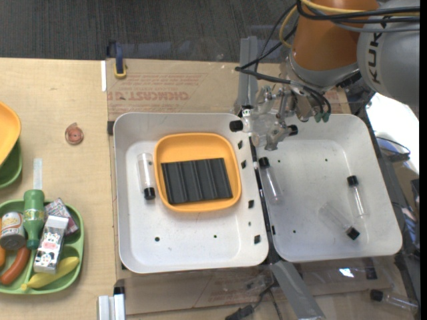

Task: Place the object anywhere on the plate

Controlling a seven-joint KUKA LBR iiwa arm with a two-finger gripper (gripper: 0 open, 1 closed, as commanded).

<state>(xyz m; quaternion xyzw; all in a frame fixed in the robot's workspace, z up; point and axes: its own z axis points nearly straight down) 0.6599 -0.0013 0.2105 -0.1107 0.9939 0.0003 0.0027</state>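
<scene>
Orange-yellow square plastic plate (198, 143) w/ rounded corners is sitting in the left white bin (187, 249), toward the bin's 12 o'clock half. Dark grey ribbed rectangular block (197, 181) is lying flat on the plate, filling its centre & 6 o'clock part, long side running 9-to-3, all inside the plate's rim.

Gripper (269, 133) is hanging over the seam btwn the two bins, at abt 10 o'clock of the right white bin (320, 249) & abt 2 o'clock of the plate. Can't tell if it's released or clenched: tip is pale, see-through & tangled w/ cables. Nothing is showing as held in it. It's sitting apart from plate & block.

Grey arm w/ orange band (327, 29) is reaching in from 1 o'clock of the frame, wrist pointing down & slightly toward 7 o'clock, cables looping around it.

Clear tube w/ black cap (268, 179) is lying in the right bin just beside its 9 o'clock wall, right under the gripper at its 6 o'clock. Second clear capped tube (145, 174) is lying in the left bin just beside the plate's 9 o'clock edge. Third capped tube (356, 195) is resting near the right bin's 3 o'clock wall.

Green plate of toy food (67, 269) is sitting on the wooden table (53, 99) at 8 o'clock of the frame, well apart from the bins.
</scene>
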